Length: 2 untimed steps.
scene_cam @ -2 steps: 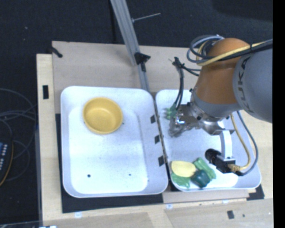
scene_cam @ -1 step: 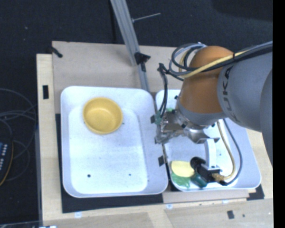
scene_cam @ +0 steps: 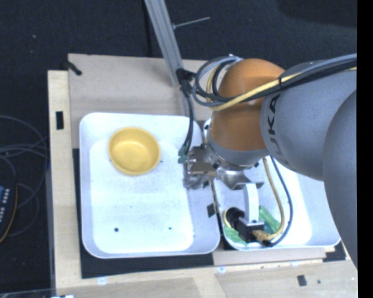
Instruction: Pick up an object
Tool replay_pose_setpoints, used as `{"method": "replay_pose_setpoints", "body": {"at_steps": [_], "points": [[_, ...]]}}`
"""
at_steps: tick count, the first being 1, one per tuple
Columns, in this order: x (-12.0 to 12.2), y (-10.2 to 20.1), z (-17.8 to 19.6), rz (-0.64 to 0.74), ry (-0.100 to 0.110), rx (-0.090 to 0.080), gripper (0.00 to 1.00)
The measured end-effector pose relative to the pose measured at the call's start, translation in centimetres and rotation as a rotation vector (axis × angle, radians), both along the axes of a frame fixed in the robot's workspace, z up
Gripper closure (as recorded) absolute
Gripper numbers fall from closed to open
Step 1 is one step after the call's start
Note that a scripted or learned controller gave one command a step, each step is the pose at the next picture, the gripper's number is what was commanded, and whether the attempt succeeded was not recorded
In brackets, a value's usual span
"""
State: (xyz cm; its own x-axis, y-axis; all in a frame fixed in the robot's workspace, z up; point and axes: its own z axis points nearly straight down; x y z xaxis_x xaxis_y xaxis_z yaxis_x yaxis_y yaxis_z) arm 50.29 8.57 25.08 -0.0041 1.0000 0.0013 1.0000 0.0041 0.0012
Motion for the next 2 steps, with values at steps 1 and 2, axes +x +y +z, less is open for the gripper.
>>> {"method": "replay_pose_setpoints", "body": {"at_steps": [1,2], "points": [[0.01,-0.42,-1.53,-0.005,0.002,-0.002,1.00],[0.02,-0.38,-1.48,-0.005,0.001,-0.001,0.00]]}}
